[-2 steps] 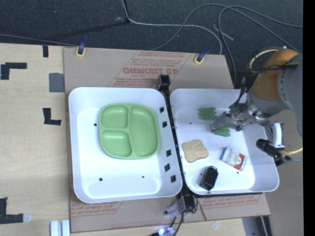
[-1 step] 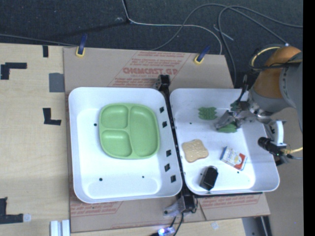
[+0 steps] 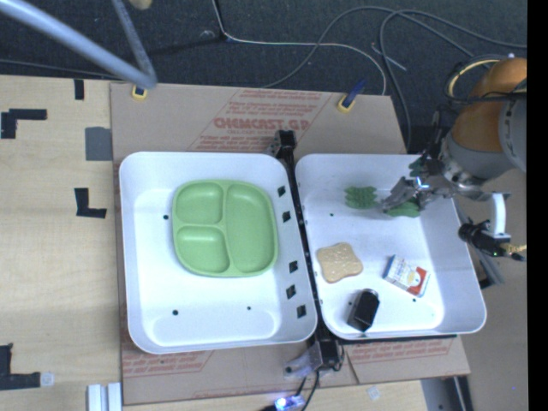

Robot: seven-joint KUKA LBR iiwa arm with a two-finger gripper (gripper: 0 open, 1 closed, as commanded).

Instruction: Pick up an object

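A green leafy object (image 3: pixel 363 198) lies in the right bin (image 3: pixel 454 315), long axis running left to right, its right end hidden under the gripper (image 3: pixel 401 199). Whether the jaws are open or closed on it cannot be told. Nearer the camera lie a bread slice (image 3: pixel 339 262), a small carton (image 3: pixel 404 275) and a black object (image 3: pixel 364 308).

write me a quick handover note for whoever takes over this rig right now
Tool: low in the right bin, at its far side, right at a green leafy item. Whether it has a grip on anything cannot be told from the camera view.
Right bin also holds a toast-like slice, a small red and white box and a black object, all lying apart from the tool.
Left bin holds a green divided plate.
Done: arm has reached into the right bin.
Left: confirm a grasp and lift one object clear of the bin.
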